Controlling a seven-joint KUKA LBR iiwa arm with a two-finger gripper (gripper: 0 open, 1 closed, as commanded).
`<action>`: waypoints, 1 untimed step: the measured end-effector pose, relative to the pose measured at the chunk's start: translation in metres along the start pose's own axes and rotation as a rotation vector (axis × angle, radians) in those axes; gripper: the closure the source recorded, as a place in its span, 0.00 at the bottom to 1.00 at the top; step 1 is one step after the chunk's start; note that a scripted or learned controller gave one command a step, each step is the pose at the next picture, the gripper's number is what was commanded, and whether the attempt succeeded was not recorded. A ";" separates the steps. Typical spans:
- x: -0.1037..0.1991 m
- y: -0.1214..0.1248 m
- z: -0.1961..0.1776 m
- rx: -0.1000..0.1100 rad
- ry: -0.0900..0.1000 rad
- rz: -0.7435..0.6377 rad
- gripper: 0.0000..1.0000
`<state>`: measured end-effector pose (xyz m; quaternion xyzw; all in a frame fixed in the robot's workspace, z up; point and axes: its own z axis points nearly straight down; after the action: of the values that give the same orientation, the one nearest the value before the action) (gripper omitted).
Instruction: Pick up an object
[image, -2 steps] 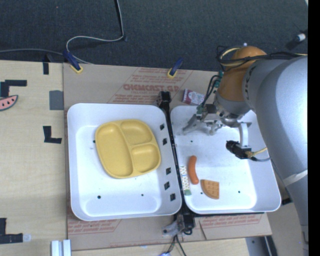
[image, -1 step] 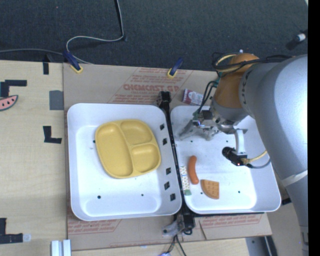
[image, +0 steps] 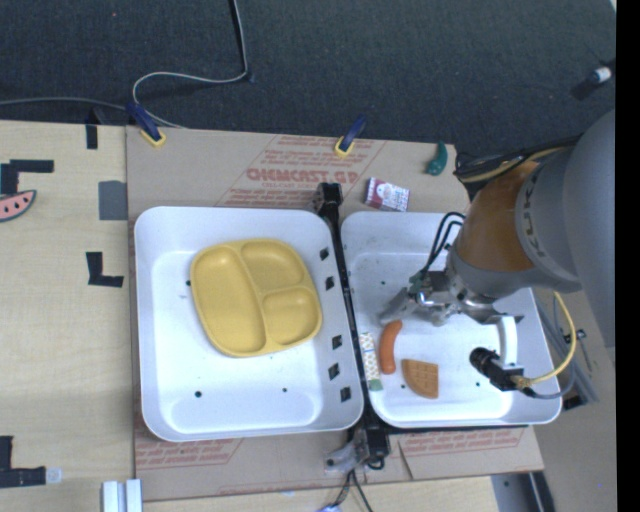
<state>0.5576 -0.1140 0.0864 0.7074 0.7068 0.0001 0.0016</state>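
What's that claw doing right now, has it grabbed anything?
Claw: cannot be told whether open or closed; it sits just above the toy hot dog in the right bin, with nothing visibly held.

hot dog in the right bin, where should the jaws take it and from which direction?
Grip the hot dog across its narrow middle, coming straight down from above. It lies flat and runs roughly up and down the view, so the jaws should close left to right across it. The bin's left wall is close on one side and the waffle piece sits lower right, so mid-body probably leaves the most room.
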 end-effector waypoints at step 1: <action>0.000 0.001 -0.010 -0.003 -0.001 -0.001 1.00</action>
<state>0.5585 -0.1140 0.0961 0.7071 0.7071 0.0008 0.0030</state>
